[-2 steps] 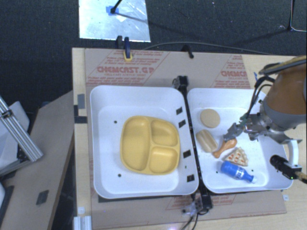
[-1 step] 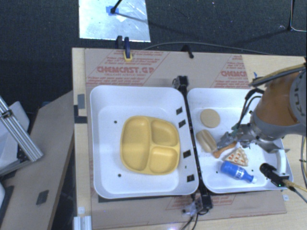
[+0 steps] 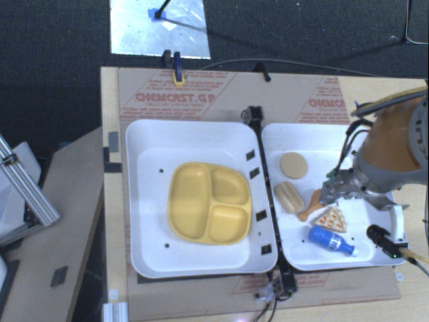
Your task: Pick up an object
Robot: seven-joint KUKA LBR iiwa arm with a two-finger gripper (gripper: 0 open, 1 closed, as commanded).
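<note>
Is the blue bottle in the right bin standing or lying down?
Lying down: the blue bottle rests on its side on the right bin floor, white cap end toward the bin's near right corner.

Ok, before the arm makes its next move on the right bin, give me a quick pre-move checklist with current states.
1. Gripper sits over the right bin: ok.
2. Target under it, orange-handled piece beside the pizza slice: ok.
3. Object held between fingers: cannot tell.
4. Neighbours crowd the target: not ok; bread roll and blue bottle lie near.
5. Round cookie lies apart: ok.
6. Yellow divided plate in left bin: ok.
</note>
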